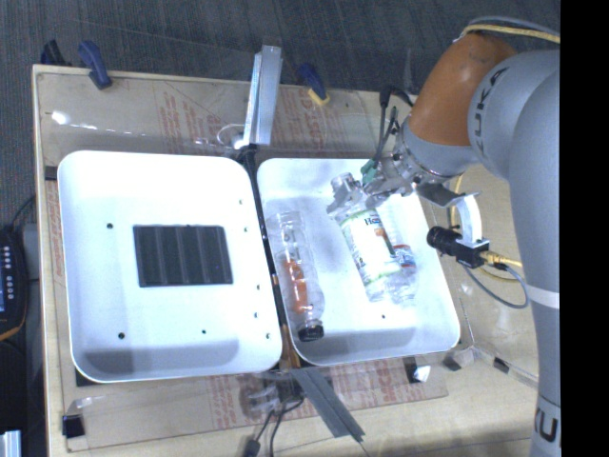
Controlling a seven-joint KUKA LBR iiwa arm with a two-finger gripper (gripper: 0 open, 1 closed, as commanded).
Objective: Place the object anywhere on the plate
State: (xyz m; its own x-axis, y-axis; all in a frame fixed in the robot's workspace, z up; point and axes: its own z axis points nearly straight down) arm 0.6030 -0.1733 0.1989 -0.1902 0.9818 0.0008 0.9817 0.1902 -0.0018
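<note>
A dark ribbed rectangular plate [183,255] lies flat in the middle of the left bin [86,174]. In the right bin [430,324] lie two clear plastic bottles. One carries a white and green label [374,248] and lies lengthwise at the bin's centre right. The other, with orange contents and a black cap [297,279], rests along the bin's left wall. My gripper [350,196] hangs low over the upper end of the labelled bottle, at the far side of the right bin. Whether it touches the bottle is unclear.
A metal bar [262,93] rises at the back between the bins. Blue clamps [93,63] [312,79] grip the bench's far edge. The arm's orange band [457,84] and a black cable fitting [459,246] overhang the right bin's right side.
</note>
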